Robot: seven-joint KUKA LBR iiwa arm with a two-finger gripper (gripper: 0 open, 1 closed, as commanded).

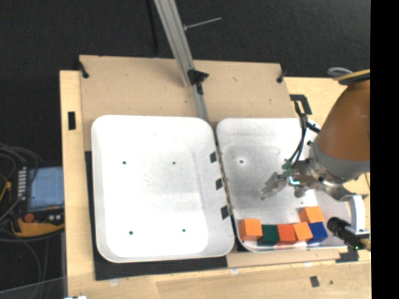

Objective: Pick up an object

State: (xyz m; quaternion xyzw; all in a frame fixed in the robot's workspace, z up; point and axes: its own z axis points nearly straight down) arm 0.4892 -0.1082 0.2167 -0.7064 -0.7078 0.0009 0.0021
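Several small blocks lie along the front edge of the right bin [249,136]: an orange block [252,228], a dark green block [270,234], another orange block [286,232], a lighter orange block [302,230], a blue block [317,230] and an orange block [311,215] behind it. My gripper [283,184] hangs over the middle of the right bin, behind the row of blocks. Its fingers [270,186] are spread apart with nothing between them. The orange-banded arm [346,129] comes in from the right.
The left bin [153,185] sits beside the right one, with black clips [219,182] along the shared rim. A slanted metal rail [177,36] rises behind the bins. Cables and a blue device [43,189] lie off the bench's left side.
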